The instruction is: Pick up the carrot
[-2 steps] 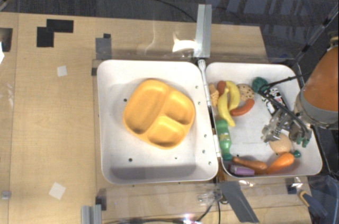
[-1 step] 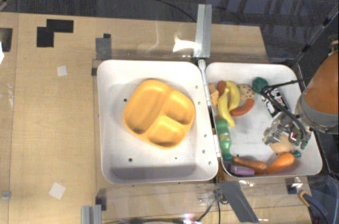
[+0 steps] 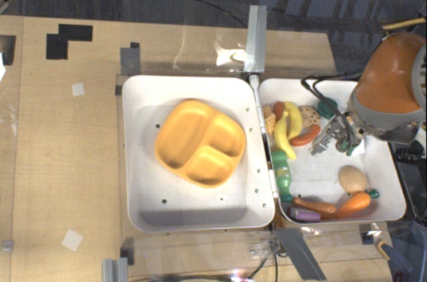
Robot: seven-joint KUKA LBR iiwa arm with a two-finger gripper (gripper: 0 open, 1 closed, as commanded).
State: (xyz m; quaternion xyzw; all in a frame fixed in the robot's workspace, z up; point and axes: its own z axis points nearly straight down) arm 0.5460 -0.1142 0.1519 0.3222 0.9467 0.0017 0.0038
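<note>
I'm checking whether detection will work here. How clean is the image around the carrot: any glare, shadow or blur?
Camera view: the orange plastic carrot is evenly lit and fairly sharp, without glare; glare sits on the clear sheet behind the two white bins; the yellow divided plate casts a soft shadow; the hand looks slightly blurred.

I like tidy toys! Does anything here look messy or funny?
A bit messy: the toy food is crowded along the right bin's left and front edges. The carrot lies tipped beside an egg. The yellow plate sits slightly askew.

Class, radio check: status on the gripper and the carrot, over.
Gripper over right bin, holding nothing seen. Carrot at bin's near edge, untouched. Potato lies between them.
</note>
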